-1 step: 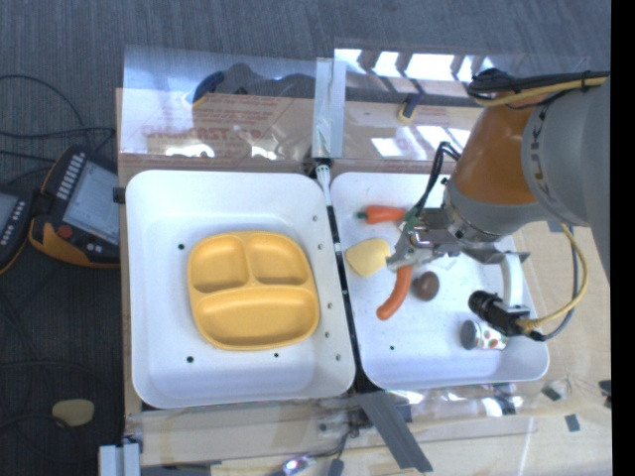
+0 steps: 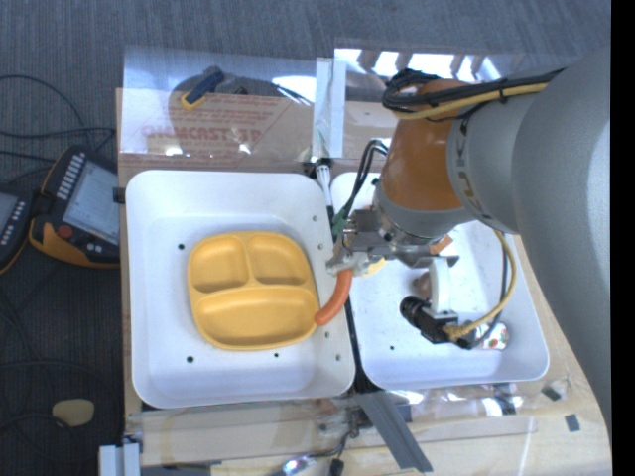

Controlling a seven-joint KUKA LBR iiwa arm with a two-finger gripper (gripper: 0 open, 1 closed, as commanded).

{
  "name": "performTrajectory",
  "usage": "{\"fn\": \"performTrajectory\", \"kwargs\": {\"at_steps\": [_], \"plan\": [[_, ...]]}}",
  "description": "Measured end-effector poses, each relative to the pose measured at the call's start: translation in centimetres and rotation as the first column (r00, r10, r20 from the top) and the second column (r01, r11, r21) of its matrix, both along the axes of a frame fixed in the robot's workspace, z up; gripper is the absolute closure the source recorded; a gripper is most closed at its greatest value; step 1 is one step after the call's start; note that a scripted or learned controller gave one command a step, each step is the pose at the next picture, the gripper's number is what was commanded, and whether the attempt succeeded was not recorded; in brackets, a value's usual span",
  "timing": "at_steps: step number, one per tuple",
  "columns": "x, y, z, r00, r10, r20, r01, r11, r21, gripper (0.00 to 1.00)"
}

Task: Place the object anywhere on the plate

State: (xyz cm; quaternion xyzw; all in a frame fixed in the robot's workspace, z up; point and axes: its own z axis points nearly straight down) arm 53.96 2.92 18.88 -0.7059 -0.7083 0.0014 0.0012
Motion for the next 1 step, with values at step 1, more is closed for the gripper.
{"fn": "performTrajectory", "kwargs": {"at_steps": [1], "plan": [[5.27, 5.68, -0.65, 1.000, -0.002, -0.001, 0.002, 1.000, -0.002, 1.00]]}}
